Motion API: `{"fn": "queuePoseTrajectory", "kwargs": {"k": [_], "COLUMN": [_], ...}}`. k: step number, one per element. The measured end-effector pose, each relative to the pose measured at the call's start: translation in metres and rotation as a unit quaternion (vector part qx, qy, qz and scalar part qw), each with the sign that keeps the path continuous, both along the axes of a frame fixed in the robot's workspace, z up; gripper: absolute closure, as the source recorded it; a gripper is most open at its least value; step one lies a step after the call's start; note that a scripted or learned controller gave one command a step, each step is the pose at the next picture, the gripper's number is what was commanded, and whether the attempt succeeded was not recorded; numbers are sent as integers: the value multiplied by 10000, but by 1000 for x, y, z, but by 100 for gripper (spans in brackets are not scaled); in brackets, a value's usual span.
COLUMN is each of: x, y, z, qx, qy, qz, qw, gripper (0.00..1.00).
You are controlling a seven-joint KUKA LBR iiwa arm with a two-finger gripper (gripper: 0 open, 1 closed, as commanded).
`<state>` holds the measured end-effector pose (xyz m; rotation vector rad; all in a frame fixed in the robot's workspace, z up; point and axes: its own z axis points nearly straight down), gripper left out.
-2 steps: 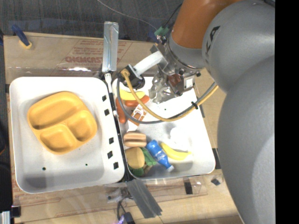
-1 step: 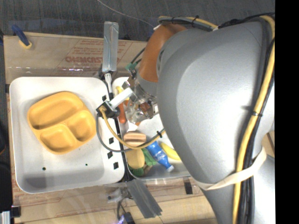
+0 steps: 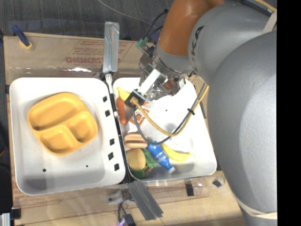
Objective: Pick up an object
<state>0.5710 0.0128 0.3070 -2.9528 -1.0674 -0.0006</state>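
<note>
My gripper hangs over the back of the right bin, with the grey arm and its orange band coming in from the upper right. Toy food lies in this bin. An orange-red sausage rests against the left wall, with a small yellow piece just behind it, both left of the gripper. At the front lie a hot dog in a bun, a burger, a green item, a blue bottle and a yellow banana. The arm hides the bin's far right part.
The left bin holds a yellow divided tray. A row of black clips runs along the wall between the bins. A grey metal bar stands behind the divider. Bare white floor shows in the middle of the right bin.
</note>
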Motion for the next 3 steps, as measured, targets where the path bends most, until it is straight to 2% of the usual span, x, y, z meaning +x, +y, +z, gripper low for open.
{"fn": "queuePoseTrajectory", "kwargs": {"k": [1,2,3], "x": [-54,-88,-94], "y": [-25,-95,-170], "z": [51,80,112], "qx": [-4,-14,-11], "qy": [1,-12,-4], "qz": [1811,3065,3229], "qw": [9835,9519,9464], "gripper": [100,100,100]}}
